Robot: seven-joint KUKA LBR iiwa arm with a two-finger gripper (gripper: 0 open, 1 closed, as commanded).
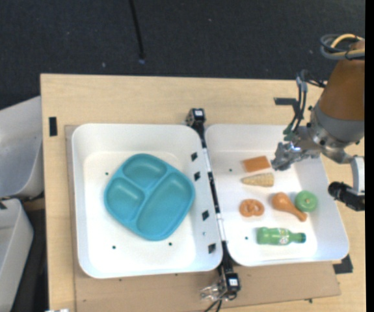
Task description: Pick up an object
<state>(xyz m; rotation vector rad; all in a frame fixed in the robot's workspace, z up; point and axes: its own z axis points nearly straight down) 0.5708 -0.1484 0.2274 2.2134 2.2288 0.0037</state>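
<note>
**Choosing something to grasp among the small toy foods**

Standing beside the desk (56,96) and looking from the left, I see first the left bin (82,174), which holds a blue divided plate (149,195). It lies flat and wide, with a thin rim, so I judge it hard for two fingers to grasp from above.

The right bin (330,239) has the better candidates. Near its middle lie an orange ring like a small doughnut (252,207), a pale bread slice (258,180) and, just above the slice, an orange-brown wedge (256,164). Lower down lies a green bottle (279,236) on its side. Further right are an orange drumstick shape (285,204) and a round green piece (306,201), which touch or almost touch.

All of these look like light, stiff plastic toys, probably a little slippery. The bottle seems the easiest to me: it lies apart from the others, and closing across its narrow body should hold it. The round pieces may roll away.

The gripper (283,156) is low over the bin, just right of the wedge. Whether its fingers are apart or closed, I cannot tell; nothing is visibly held.
</note>
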